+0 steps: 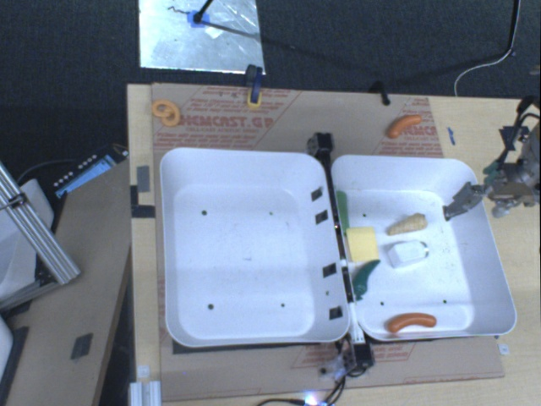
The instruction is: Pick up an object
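Observation:
The right bin (473, 252) holds a yellow block (363, 244), a tan corn-like piece (407, 224), a white object (407, 253), an orange sausage (411, 321) near the front wall, and a green strip (341, 210) with a dark green piece (363, 276) along its left wall. My gripper (463, 201) reaches in from the right edge, just over the bin's right rim, to the right of the tan piece and apart from it. Nothing is seen between its fingers.
The left bin (245, 244) stands beside the right one. On the cardboard behind the bins lie another orange sausage (404, 126), a pretzel-shaped ring (166, 112) and a yellow-blue clamp (254, 87). A cable (499, 53) runs at the back right.

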Controlling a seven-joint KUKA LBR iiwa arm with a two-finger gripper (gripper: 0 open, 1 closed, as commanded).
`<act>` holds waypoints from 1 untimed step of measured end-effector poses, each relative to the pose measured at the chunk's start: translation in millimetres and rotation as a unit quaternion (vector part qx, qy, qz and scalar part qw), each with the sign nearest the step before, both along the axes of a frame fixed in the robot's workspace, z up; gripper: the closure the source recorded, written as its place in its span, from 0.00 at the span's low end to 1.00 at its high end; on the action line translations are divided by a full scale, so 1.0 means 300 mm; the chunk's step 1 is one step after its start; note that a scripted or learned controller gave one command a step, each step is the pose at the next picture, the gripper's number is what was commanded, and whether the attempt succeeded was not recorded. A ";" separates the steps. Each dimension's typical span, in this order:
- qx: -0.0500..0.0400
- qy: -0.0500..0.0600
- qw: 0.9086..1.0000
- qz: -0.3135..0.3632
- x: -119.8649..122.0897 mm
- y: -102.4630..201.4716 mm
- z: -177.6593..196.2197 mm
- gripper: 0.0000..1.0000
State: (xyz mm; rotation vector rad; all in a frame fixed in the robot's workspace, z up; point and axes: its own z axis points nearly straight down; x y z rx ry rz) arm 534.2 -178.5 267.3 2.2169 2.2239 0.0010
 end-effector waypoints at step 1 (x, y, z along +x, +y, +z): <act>0.000 -0.002 1.000 0.002 0.003 0.000 0.037 1.00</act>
